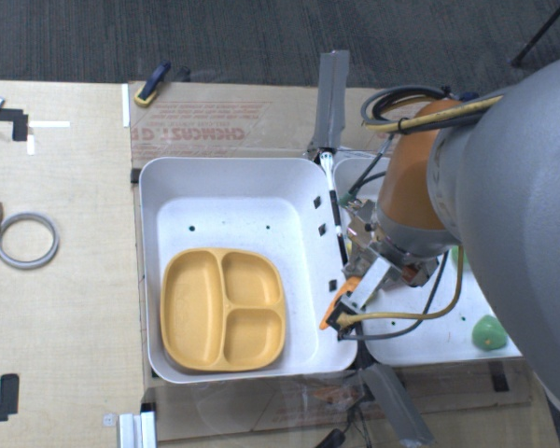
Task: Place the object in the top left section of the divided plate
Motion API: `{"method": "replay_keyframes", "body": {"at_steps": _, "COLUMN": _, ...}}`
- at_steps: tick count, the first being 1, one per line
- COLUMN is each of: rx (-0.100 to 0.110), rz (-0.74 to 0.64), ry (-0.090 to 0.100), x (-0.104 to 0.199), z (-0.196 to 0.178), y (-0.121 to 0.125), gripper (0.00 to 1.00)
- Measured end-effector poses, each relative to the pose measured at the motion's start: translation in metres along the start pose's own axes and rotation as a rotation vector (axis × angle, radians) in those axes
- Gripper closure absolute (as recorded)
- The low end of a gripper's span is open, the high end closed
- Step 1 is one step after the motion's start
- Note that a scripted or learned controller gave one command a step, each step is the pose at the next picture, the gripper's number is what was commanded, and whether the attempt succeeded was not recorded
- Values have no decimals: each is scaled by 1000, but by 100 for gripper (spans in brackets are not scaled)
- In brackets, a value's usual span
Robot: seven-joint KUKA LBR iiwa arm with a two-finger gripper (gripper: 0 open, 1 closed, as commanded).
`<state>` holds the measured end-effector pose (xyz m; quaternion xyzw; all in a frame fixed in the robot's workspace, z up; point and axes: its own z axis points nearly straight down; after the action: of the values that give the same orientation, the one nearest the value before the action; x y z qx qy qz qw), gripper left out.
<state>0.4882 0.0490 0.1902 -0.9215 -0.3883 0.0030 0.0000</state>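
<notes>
The arm's pincer (348,311) hangs over the wall between the two white bins, and I cannot tell from here whether it grips anything; something orange (336,304) shows at its tip, too small to name. The yellow divided plate (224,308) lies in the left bin (229,187), all three sections bare. A green object (489,332) sits in the right bin (429,342). To do this well, it should clear the wall, centre over the plate's upper section, then lower before letting go.
</notes>
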Motion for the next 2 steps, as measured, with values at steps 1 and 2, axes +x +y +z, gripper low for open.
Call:
{"method": "replay_keyframes", "body": {"at_steps": 1, "rx": -1, "rz": 239, "ry": -1, "x": 50, "z": -27, "y": -65, "gripper": 100}}
{"method": "replay_keyframes", "body": {"at_steps": 2, "rx": -1, "rz": 462, "ry": 1, "x": 15, "z": -52, "y": -30, "gripper": 100}}
